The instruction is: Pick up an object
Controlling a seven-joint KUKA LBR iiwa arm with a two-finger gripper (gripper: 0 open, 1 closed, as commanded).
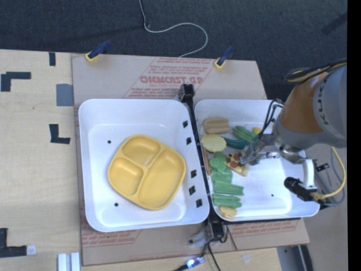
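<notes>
Two white bins sit side by side on the tabletop. A yellow divided plate (147,171) lies in the left bin (93,151). Toy food pieces (224,165) cluster along the left side of the right bin (282,202). The end effector (248,156) is low among them, beside a pizza slice (237,164); whether it grips anything cannot be told.

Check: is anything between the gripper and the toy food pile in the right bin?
Nothing visible. The gripper is already down at the pile's right edge, by the pizza slice and green pieces, in the right bin.
</notes>
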